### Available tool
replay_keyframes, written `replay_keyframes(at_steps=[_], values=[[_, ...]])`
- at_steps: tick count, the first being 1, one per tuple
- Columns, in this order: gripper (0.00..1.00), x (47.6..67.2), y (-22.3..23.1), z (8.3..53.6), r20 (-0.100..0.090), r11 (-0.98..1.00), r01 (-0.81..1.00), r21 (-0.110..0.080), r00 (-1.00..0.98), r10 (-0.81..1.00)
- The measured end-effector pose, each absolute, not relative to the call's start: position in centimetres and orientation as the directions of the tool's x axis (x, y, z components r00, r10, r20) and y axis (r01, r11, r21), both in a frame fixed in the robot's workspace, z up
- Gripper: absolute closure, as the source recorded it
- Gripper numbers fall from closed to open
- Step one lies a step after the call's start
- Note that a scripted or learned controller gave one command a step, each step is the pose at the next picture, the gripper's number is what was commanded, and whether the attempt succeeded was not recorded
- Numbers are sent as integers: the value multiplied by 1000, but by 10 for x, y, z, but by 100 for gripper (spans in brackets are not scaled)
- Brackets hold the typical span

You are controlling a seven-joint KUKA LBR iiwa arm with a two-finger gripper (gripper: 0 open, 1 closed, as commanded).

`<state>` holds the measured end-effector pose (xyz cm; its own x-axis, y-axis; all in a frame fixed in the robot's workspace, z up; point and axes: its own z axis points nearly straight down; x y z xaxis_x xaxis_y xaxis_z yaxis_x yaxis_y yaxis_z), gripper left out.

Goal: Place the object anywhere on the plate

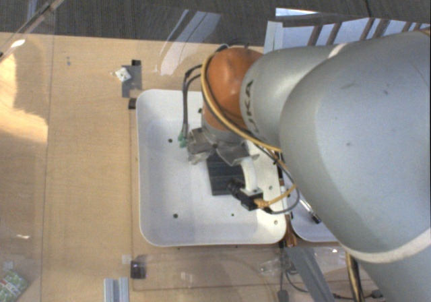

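One white bin [168,220] is mostly in view to us, and the arm [337,132] covers nearly all of its neighbour, of which a curved white edge [310,232] peeks out under the arm at lower right; we cannot tell whether that is the plate or the second bin. Our end effector [219,172] hangs low over the middle of the left bin, its dark body pointing down at the floor of the bin. We cannot tell whether it is open or closed, nor whether anything sits in it, and we cannot pick out the object itself from this angle.

We judge the step in hand to be either the pick or the start of the carry. Next we would need to lift clear of the bin's raised rim before travelling right. Open room lies to the left and front of the bin floor; the worktop [74,159] beyond is bare wood.
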<state>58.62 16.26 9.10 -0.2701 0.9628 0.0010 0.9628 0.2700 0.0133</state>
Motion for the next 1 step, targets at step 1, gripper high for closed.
replay_keyframes(at_steps=[1], values=[[100,612,211,162,-1,628,778,7,-628,778]])
